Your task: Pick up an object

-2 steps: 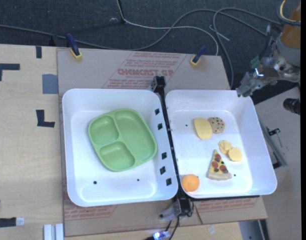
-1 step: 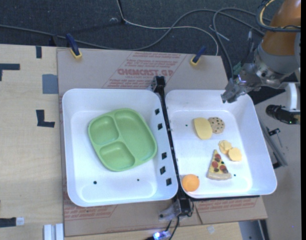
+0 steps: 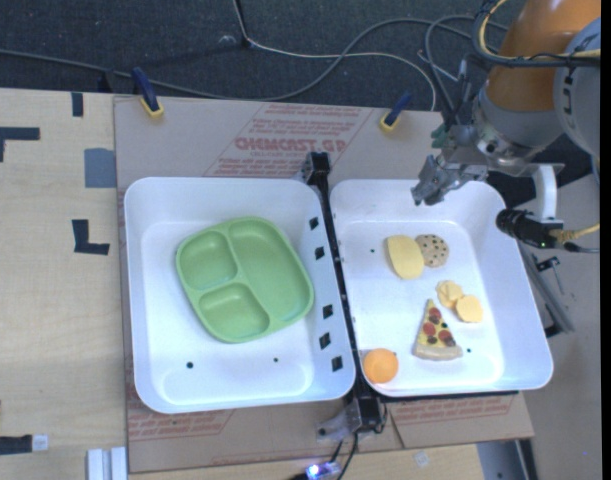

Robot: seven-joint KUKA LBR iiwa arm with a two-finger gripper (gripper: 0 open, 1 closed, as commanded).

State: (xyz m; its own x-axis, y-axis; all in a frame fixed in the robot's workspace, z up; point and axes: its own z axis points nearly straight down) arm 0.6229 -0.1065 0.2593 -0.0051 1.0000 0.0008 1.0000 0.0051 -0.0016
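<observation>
The orange (image 3: 381,365) lay nearest the camera, a small round fruit in the front left corner of the right bin (image 3: 515,298), close against the divider between the two bins. Just beyond it to the right sat a pizza slice (image 3: 436,332), its point aimed away from the camera, crust toward the front wall. A little farther in and to the right were two small yellow pieces (image 3: 459,301), touching or nearly touching each other. Farther still, near the middle of that bin, a pale yellow oval piece (image 3: 405,256) lay beside a chocolate-chip cookie (image 3: 433,250), the two touching at their edges.

In the left bin (image 3: 150,298) a green divided tray (image 3: 244,278) lay flat, turned at a slant, with three compartments showing, none holding anything.

At the far side of the right bin the gripper (image 3: 432,190) hung over the back rim, above and well apart from every toy food item. Nothing lay between its fingers; whether they stood wide or narrow could not be told at that angle. Behind it rose the grey arm with its orange band (image 3: 540,43), reaching in from the right, cables looping around it. Both bins rested on a cardboard sheet (image 3: 275,143) held by two clamps at its far edge.
</observation>
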